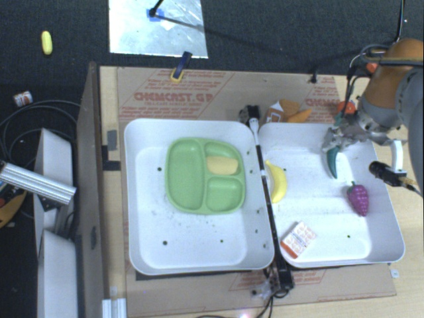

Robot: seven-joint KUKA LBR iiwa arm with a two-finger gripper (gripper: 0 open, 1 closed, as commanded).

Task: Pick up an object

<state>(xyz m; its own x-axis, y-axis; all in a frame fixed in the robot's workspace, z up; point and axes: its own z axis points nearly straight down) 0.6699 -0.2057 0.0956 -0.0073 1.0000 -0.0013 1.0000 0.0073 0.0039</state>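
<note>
My gripper [335,146] hangs over the far right part of the right bin [311,197], below the arm's orange band. A small teal and white object [332,164] lies or hangs directly under it, its upper end right at the gripper's tip; whether it is held is unclear. A yellow banana [277,181] lies along the right bin's left wall. A purple bunch of grapes [358,199] sits near that bin's right side. Close to the front edge lies a red and white packet [298,238].
The left bin [149,244] holds a green divided plate [199,177] with a yellow piece [222,165] in its top right section. An orange object [293,114] lies on the cardboard behind the right bin. Cables and a black fitting [387,172] run along the right.
</note>
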